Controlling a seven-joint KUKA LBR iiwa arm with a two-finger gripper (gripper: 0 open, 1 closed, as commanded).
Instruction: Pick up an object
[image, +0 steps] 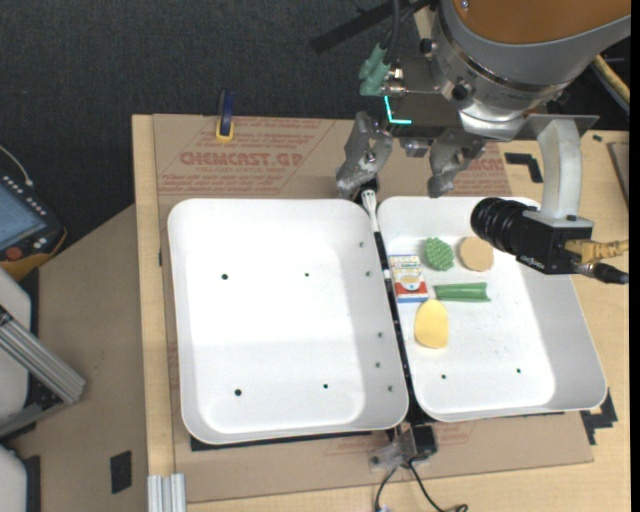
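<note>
5 items sit in 1 of 2 bins (280, 410); jaws (402, 172) apart, holding nothing.

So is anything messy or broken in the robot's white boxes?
Nothing looks broken or spilled. The toys in the right bin, a green bumpy piece, tan round, green stick, yellow lump and small carton, just lie loosely clustered.

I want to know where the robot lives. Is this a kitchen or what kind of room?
Not a kitchen. It looks like a robot test lab: a robot arm with a claw hangs over two white bins on a cardboard-covered bench, and the food pieces, like the yellow one, look like toys.
</note>
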